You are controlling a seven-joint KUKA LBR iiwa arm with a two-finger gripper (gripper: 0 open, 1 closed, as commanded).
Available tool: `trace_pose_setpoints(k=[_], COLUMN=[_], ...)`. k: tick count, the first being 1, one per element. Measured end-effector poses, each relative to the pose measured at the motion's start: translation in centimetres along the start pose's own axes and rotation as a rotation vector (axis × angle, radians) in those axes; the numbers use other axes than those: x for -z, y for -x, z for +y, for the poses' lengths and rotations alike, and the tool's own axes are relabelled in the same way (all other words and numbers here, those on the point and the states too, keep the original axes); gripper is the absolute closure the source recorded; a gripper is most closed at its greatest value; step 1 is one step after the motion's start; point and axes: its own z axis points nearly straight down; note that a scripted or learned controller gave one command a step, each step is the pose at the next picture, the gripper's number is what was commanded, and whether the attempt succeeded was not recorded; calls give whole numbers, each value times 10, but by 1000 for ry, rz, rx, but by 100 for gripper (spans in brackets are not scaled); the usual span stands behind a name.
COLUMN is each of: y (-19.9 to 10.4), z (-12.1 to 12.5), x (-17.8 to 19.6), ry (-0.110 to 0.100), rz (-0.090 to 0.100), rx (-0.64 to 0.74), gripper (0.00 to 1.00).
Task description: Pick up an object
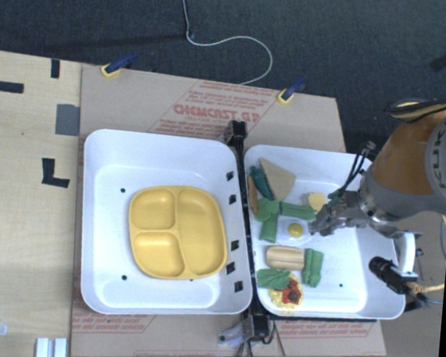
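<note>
The right bin (352, 300) holds several toy foods: a tan wedge (278, 179), green pieces (271, 212), a small yellow piece (295, 230), another yellow piece (316, 200), a tan bread roll (284, 257), a green piece (312, 267) and a red-and-yellow piece (288, 293). My gripper (322, 224) hangs low in the right bin, just right of the small yellow piece and below the other yellow piece. Nothing shows between its fingers.
The left bin (107, 163) bears a yellow divided plate (177, 232). Both bins stand on a cardboard sheet (206, 109) with clamps at its far edge. A white cable (220, 40) runs over the dark floor behind. The arm's grey body (411, 184) covers the right bin's far right side.
</note>
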Motion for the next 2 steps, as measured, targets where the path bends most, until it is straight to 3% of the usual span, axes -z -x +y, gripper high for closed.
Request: trace_pose_setpoints(k=[1,2], y=[-9,-10], z=[7,7], x=[55,69], ry=[0,-3], rz=[0,1], rx=[1,0], gripper=[100,100])
